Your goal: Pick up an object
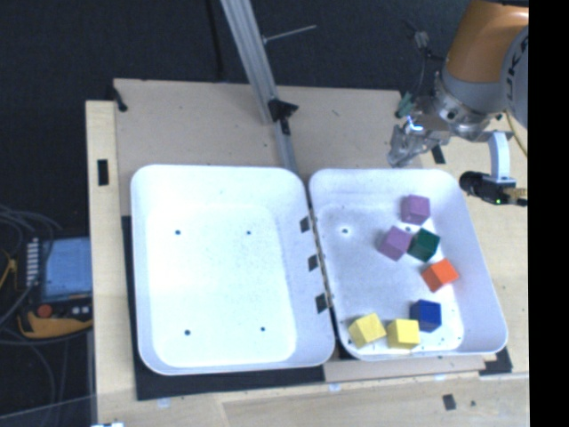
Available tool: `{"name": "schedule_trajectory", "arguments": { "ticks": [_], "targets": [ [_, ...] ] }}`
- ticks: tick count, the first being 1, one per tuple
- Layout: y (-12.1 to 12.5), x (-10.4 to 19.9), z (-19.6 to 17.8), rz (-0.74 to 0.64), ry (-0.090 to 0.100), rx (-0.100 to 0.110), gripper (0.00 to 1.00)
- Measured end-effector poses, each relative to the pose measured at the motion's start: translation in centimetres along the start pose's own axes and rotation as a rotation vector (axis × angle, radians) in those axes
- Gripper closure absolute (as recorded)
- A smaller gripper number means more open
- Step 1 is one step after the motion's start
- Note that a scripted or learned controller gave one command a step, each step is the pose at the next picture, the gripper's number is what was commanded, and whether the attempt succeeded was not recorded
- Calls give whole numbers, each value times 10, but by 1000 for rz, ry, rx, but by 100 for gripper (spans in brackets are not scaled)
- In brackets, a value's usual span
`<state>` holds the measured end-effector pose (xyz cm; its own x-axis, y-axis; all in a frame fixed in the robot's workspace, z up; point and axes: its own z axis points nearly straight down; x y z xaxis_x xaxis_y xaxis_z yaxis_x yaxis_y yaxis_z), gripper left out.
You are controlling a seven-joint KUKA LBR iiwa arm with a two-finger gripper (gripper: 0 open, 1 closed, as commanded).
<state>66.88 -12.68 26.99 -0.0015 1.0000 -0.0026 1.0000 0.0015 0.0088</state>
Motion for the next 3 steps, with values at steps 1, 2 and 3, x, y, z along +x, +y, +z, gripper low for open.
{"name": "schedule_trajectory", "arguments": {
  "ticks": [1, 2, 3],
  "targets": [
    [-20, 52, -4, -5, 3, 8, 100],
    [-40, 97, -6, -5, 3, 9, 100],
    [-61, 142, -4, -5, 4, 10, 100]
  ]
}}
